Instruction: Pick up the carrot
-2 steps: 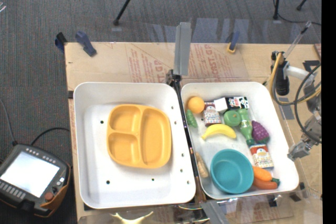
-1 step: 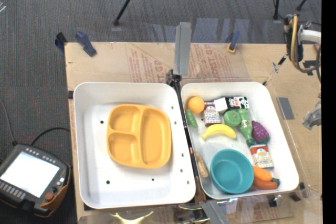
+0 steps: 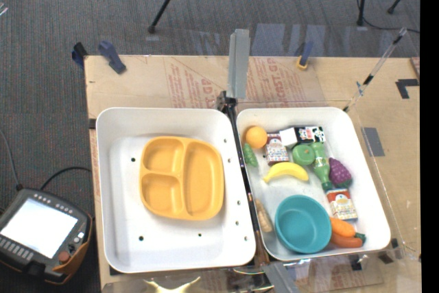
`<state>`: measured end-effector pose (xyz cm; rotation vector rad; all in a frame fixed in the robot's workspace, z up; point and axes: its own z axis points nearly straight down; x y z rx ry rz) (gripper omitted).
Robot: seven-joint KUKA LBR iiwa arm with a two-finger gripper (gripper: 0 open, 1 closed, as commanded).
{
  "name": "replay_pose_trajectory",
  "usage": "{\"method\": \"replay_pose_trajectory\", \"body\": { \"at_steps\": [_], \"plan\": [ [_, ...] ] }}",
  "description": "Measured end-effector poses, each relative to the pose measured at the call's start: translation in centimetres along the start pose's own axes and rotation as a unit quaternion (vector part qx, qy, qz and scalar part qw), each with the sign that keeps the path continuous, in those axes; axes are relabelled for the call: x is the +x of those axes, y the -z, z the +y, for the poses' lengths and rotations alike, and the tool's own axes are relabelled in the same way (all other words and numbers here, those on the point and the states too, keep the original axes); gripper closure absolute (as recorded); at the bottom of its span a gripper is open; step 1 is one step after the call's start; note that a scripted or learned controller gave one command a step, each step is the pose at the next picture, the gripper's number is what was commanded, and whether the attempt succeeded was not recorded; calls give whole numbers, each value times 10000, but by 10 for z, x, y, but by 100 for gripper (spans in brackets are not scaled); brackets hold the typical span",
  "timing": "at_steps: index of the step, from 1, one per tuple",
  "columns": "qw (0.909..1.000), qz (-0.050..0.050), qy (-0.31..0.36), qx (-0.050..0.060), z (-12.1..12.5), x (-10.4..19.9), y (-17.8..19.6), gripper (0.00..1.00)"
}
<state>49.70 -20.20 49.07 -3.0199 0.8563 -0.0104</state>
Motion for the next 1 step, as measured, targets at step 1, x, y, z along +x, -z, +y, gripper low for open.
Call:
{"method": "replay_pose_trajectory", "body": {
  "at_steps": [1],
  "plan": [
    [9990, -96, 430, 15, 13, -8, -107, 100]
  ]
}}
